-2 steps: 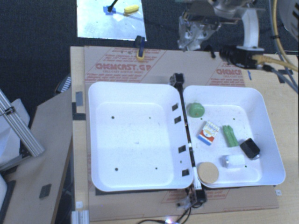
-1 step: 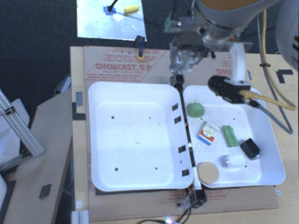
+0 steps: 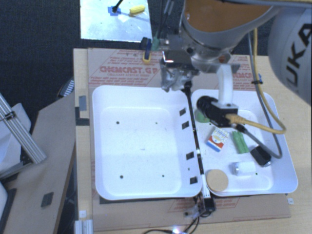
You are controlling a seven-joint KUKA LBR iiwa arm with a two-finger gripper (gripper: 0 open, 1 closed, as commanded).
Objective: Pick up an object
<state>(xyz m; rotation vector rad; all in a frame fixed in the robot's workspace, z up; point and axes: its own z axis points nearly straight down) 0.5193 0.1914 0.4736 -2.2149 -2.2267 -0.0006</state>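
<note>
**Desk:** Where are you in the pick?

**Me:** At the approach, as I read it. The arm [image 3: 229,13] fills the upper right of the frame, and the gripper [image 3: 176,79] hangs at the top of the divider between the two bins. Nothing sits under it there.

**Desk:** Open or closed?

**Me:** I cannot tell; the wrist housing hides that end from my angle.

**Desk:** And the objects?

**Me:** All in the right bin [image 3: 285,179], lower right of the frame. A small card box [image 3: 216,140] with red and blue print lies near the centre, a green block [image 3: 240,142] just to its right, a black piece [image 3: 261,156] below that, a white fitting [image 3: 242,168] near the front, and a round tan disc [image 3: 217,179] in the bin's lower left corner. The left bin [image 3: 105,96] is no help to me.

**Desk:** Next move?

**Me:** I'd shift right and down-frame over one piece, likely the disc or box, since they sit apart from the rest. The yellow cable [image 3: 261,126] draped across the bin could snag.
</note>
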